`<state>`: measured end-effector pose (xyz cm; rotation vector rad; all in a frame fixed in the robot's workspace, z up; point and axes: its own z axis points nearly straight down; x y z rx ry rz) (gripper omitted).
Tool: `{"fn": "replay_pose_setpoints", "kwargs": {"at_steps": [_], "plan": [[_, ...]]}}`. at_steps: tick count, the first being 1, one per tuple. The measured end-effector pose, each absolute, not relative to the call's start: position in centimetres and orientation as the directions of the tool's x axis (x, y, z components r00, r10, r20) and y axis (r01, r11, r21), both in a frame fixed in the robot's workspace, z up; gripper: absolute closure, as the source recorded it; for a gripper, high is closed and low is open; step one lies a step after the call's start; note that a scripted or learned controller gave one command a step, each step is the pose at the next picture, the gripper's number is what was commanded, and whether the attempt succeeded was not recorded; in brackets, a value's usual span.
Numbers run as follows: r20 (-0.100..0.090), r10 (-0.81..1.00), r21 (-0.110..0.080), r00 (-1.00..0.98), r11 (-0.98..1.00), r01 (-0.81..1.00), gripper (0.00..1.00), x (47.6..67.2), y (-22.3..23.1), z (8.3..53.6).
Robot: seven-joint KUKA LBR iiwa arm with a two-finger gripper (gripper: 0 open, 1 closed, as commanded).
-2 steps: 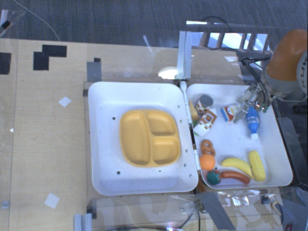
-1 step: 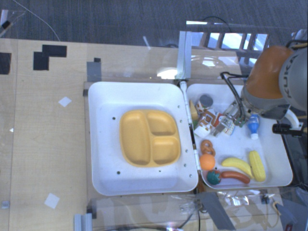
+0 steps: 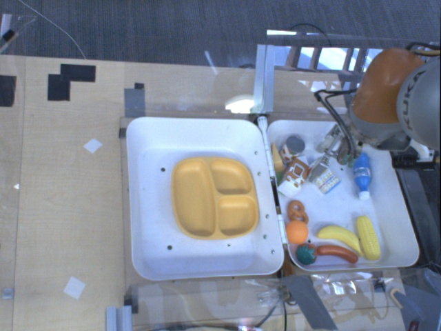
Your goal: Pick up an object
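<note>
Wooden bench point(image 3: 62, 205), two white bins point(image 3: 145, 185)

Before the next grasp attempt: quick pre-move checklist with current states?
1. Gripper over the right bin, where the objects lie: ok.
2. Something between its fingers: cannot tell, too small and cluttered.
3. Nearest targets identifiable: ok, blue bottle and small silver packet just beside it.
4. Targets separated enough: not ok, packet, brown box and grey round item crowd together.
5. Easier picks available: ok, banana and corn lie apart near the front.
6. Left bin holds the yellow divided tray: ok.
</note>
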<state>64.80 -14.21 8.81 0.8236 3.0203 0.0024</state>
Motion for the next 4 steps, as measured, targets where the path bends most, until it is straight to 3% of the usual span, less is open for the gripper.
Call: {"fn": "replay_pose_setpoints", "kwargs": {"at_steps": [1,2,3,4], "plan": [[-0.010,0.588,0.000,-0.808,0.809,0.588,0.00,61.3,-10.3,8.9],[-0.008,0.721,0.008,-0.693,0.693,0.721,0.00,61.1,-12.2,8.8],[-0.020,0.717,0.016,-0.696,0.697,0.717,1.00,61.5,-12.2,10.3],[-0.021,0.621,0.013,-0.784,0.784,0.620,1.00,60.9,-11.0,23.6]]}}
